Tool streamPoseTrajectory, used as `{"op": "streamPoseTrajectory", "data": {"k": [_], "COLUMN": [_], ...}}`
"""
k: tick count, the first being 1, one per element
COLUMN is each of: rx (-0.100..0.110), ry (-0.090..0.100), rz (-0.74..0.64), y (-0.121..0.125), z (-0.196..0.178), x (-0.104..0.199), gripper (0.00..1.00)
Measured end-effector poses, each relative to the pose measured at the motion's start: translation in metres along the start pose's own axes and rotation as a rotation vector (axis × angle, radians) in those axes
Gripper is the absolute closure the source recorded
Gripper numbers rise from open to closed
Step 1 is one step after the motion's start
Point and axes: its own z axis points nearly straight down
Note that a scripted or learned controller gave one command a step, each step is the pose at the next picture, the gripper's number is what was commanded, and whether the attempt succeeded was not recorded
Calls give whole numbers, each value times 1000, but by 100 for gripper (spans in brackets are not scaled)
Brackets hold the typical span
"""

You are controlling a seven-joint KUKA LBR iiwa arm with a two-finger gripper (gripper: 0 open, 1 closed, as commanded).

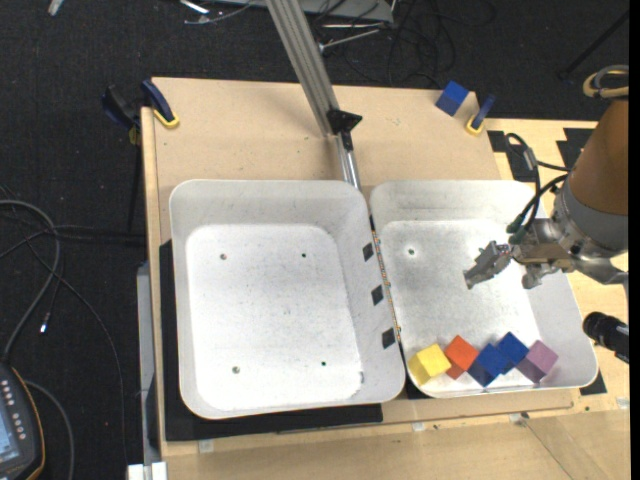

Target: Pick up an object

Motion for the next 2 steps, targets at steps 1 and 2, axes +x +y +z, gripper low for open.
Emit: {"op": "streamPoseTrajectory", "data": {"k": [1, 2], "rx": [9, 1], "ry": [2, 0], "rz": [1, -3], "y": [4, 21], "z": [154, 179], "x": [2, 11], "gripper": [0, 0]}}
